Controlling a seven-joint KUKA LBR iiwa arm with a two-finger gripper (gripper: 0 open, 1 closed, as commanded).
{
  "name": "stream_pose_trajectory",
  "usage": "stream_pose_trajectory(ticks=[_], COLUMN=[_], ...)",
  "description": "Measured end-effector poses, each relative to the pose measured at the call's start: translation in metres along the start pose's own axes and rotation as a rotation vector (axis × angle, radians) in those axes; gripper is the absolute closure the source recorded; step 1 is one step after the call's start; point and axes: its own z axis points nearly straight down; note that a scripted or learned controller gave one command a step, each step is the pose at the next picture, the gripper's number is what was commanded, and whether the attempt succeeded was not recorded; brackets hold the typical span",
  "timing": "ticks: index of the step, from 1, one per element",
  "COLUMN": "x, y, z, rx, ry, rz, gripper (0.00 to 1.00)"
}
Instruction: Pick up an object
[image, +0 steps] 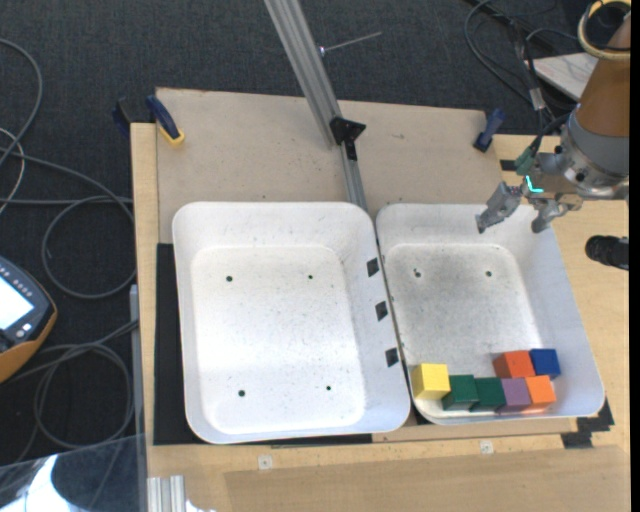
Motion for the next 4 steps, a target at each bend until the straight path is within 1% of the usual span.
stream_pose_trajectory(ticks=[1,2,3,4], x=[-0.005,-0.001,0.000,0.000], y=[0.002,0.003,0.001,0.004], z=[0.044,0.107,0.161,0.145], rx=[0.005,0.007,0.006,-0.003], ry=[0.000,0.001,0.001,0.000], rz=[0.002,0.001,0.001,0.002], gripper=[0.00,0.00,0.00,1.00])
